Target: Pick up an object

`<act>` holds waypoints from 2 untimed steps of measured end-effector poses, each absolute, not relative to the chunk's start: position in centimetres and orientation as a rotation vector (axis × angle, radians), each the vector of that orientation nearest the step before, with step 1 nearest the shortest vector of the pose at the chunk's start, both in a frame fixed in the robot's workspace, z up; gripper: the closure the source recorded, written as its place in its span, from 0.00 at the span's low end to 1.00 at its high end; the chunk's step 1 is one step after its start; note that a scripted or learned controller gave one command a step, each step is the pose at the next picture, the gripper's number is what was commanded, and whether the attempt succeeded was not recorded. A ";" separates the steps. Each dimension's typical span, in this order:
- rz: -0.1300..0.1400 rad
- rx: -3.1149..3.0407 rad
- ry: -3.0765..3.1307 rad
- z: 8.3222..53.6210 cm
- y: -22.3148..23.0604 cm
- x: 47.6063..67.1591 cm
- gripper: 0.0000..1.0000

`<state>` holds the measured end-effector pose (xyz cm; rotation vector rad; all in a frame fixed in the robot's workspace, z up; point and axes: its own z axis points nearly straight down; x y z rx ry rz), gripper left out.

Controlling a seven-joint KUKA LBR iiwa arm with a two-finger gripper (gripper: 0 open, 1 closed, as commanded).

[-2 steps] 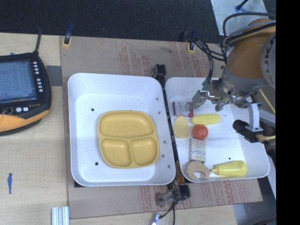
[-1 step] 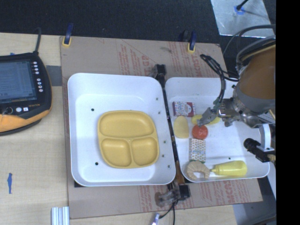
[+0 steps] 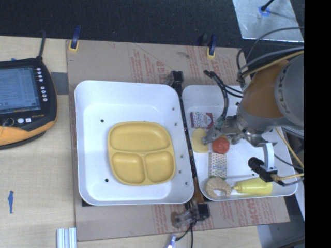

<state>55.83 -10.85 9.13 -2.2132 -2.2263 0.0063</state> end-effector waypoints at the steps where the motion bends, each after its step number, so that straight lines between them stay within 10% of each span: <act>1: 0.010 -2.208 -2.230 10.2 -11.0 55.8 1.00; 2: -0.001 -2.213 -2.227 19.3 -3.9 61.4 1.00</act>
